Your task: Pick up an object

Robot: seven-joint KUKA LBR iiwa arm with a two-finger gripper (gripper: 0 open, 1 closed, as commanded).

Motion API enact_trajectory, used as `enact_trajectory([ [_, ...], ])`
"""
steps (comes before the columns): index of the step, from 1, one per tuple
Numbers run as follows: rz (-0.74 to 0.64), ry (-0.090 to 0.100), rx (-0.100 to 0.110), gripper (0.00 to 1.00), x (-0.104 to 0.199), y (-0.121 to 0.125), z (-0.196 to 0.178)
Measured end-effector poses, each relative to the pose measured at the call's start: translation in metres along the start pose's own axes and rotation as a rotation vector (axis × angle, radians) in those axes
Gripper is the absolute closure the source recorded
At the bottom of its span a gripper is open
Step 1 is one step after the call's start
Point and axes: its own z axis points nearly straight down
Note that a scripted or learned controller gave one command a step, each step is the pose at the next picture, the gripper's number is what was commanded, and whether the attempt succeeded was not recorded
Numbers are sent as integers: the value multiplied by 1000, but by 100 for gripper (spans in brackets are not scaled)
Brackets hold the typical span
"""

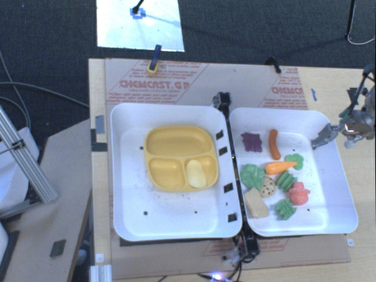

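Crowding toys (276,175) beside yellow tray (179,157)

My one camera hangs above my bench, looking down aslant on two shallow white plastic bins (329,216).

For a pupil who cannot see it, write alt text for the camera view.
The tool sits at the right bin's upper right rim, near toy foods including a carrot and sausage. The left bin holds a yellow divided plate.
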Motion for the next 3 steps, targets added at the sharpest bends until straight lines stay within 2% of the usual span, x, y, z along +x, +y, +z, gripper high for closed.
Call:
enact_trajectory([
  [1, 3, -1, -4, 0, -6, -54, -64],
  [2, 3, 6, 15, 0, -3, -70, 115],
  [3, 1, -1, -3, 100, -5, -65, 95],
])
